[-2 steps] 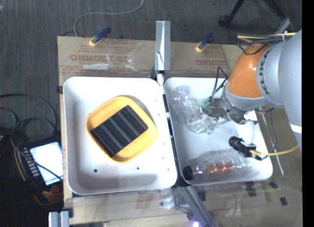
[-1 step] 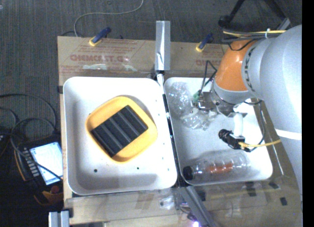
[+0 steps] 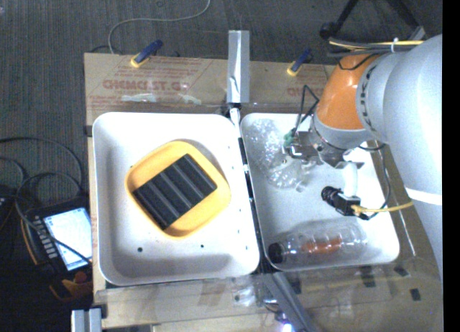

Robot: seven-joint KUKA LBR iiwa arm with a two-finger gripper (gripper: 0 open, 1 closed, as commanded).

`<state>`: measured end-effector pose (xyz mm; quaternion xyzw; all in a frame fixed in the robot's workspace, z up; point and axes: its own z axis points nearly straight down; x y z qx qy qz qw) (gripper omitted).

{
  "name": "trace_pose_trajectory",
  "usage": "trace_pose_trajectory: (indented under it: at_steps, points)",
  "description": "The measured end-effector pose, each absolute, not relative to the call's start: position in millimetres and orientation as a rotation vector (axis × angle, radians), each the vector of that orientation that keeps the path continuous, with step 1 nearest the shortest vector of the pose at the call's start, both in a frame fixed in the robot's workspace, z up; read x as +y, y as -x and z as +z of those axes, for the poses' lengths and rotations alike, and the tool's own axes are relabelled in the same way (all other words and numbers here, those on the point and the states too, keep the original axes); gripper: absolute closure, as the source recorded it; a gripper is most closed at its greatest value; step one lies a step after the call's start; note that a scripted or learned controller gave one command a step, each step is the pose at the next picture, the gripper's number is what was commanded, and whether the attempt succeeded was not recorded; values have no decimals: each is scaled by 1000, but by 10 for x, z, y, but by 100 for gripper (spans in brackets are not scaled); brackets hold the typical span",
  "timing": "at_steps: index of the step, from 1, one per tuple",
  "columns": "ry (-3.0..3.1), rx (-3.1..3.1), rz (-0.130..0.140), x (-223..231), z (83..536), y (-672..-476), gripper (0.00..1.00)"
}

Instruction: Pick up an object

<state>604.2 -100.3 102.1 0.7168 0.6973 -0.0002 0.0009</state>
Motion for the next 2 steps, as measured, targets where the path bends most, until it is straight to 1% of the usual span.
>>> trace_pose_trajectory:
  at_steps: [1,2]
  points:
    - [-1906,2494,-4,-510,1849,-6587,100]
    - [-1968,2449,-3,-920,1840,-6611,100]
